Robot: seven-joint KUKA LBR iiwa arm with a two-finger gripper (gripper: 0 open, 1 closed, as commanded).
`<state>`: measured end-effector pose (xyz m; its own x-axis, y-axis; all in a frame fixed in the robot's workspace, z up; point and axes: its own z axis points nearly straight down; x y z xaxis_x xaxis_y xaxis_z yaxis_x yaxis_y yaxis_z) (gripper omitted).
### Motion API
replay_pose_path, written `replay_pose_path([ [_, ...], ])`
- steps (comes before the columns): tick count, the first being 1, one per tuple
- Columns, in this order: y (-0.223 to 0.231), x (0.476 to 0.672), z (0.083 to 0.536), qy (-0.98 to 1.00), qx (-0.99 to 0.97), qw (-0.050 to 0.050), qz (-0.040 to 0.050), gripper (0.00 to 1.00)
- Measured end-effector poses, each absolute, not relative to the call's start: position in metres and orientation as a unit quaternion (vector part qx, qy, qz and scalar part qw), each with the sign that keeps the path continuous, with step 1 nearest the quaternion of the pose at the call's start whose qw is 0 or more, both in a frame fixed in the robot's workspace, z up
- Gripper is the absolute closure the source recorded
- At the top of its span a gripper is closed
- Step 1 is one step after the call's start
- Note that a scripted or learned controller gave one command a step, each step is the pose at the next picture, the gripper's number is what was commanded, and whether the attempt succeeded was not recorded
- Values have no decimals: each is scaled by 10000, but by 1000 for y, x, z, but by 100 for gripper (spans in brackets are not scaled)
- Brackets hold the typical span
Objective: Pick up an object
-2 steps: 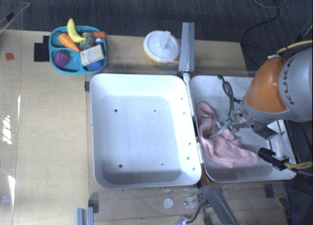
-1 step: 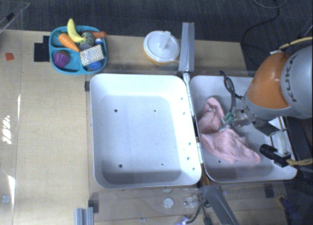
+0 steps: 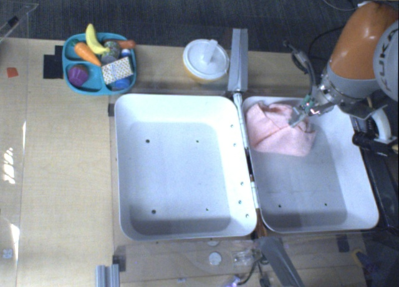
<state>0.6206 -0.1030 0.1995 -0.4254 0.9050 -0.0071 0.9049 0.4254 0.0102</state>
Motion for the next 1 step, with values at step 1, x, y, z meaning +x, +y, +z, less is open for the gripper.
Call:
replay_pose_path([
  [1, -26, 639, 186, 8537, 5208, 36, 20, 100],
])
